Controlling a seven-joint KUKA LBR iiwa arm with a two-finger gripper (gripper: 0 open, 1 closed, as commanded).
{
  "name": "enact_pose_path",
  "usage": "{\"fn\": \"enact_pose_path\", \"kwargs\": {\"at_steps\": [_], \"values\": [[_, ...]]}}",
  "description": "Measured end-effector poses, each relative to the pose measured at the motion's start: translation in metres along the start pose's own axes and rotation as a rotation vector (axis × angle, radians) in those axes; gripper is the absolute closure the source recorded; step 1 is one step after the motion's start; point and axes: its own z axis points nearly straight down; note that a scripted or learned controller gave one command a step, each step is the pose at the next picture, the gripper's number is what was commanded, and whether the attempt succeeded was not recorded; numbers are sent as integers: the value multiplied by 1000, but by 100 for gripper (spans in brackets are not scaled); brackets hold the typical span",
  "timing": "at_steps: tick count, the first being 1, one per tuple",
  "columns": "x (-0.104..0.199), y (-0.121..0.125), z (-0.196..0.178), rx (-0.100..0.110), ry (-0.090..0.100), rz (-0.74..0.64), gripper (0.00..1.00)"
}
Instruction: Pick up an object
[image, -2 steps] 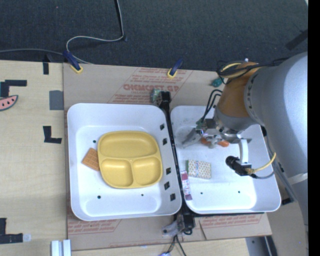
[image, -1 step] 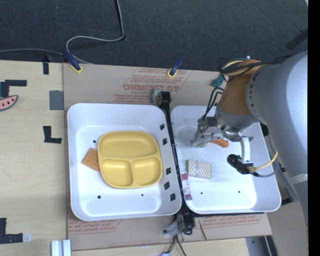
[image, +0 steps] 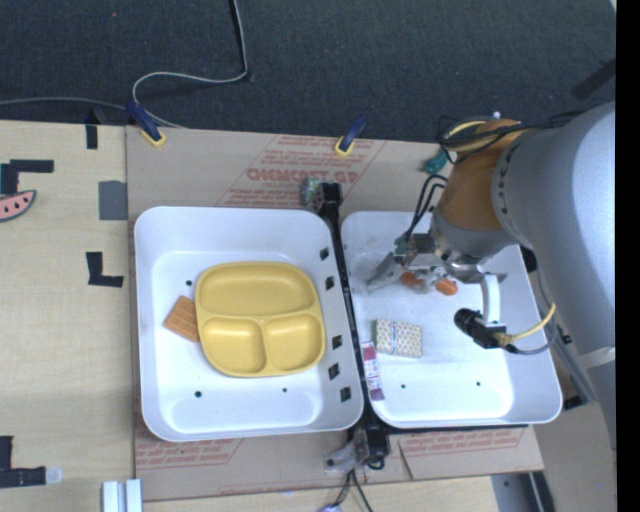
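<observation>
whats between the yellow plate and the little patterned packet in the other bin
In the camera view, the bins' adjoining walls separate the yellow divided plate from the patterned packet, plus a narrow wrapper by the divider.

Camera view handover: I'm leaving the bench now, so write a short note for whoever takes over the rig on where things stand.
Tool: low in the right bin, near its upper left corner; nothing visibly between its fingers, and whether they are open or shut cannot be told.
Right bin: small orange pieces beside the tool, a patterned packet near the middle, a thin pink-labelled item along the left wall.
Left bin: yellow divided tray with a tan cracker-like piece tucked at its left edge.
Done: no pick confirmed.
Left: grasp and lift one object.
</observation>
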Motion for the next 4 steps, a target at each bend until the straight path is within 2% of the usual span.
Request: {"fn": "enact_pose_path", "kwargs": {"at_steps": [1,2,3,4], "values": [[1,0,-9,1,1,-1,100],[1,0,-9,1,1,-1,0],[2,0,-18,3,3,-2,100],[2,0,-18,3,3,-2,0]]}}
